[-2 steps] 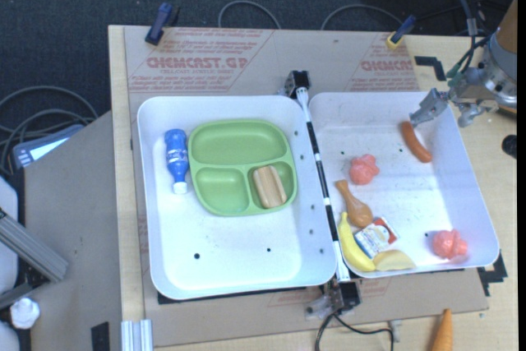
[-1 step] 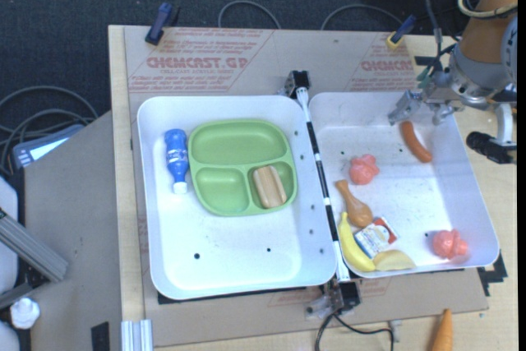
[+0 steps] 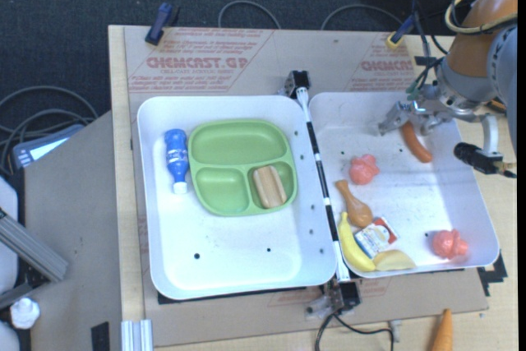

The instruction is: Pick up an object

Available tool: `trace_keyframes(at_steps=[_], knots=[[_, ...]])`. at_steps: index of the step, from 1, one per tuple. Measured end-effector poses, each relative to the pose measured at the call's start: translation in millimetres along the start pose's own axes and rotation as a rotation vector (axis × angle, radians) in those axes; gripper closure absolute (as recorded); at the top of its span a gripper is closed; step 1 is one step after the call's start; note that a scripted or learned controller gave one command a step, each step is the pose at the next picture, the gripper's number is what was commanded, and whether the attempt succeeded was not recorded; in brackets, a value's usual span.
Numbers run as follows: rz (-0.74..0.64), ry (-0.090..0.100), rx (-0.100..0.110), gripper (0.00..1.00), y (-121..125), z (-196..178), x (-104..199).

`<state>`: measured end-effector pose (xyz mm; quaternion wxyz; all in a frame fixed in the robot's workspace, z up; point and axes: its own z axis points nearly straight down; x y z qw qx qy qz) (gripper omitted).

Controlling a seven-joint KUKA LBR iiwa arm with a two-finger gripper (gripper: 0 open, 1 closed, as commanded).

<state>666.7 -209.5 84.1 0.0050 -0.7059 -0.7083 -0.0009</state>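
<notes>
Camera view, read from the left of the frame: the left bin [image 3: 164, 259] carries a blue bottle [image 3: 175, 159] lying beside a green divided plate [image 3: 238, 145], and a bread roll [image 3: 268, 186] rests in the plate's lower right compartment. Past the divider, the right bin [image 3: 460, 201] holds a pink toy [image 3: 363, 169] near its middle, a chicken drumstick [image 3: 353, 205] below that, then a banana [image 3: 357, 252] and a small carton [image 3: 376, 238] packed against each other at the lower left corner, and a second pink piece [image 3: 449, 243] toward the lower right.

In the upper right of the frame the hand [image 3: 408, 117] hangs over the top part of the right bin, with an orange hot dog [image 3: 417, 142] lying just at its tips. Whether it is released or clenched I cannot tell from this angle, nor whether it touches the sausage.

The hot dog looks like the nearest candidate for the pick. It lies slanted and well apart from the other pieces, so a grasp across its narrow width, near its middle, should work best; gripping along its length would likely let it roll or squirt out. Descending until the tips straddle it close to the bin floor before closing seems wise.
</notes>
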Motion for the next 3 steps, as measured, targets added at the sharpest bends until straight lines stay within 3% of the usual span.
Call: trace_keyframes(at_steps=[1, 2, 3], knots=[[-0.001, -0.007, -0.006, 1.00, 1, -11, -1], [0.002, -0.007, -0.006, 1.00, 1, -1, 72], [0.002, -0.007, -0.005, 1.00, -58, -100, 144]])
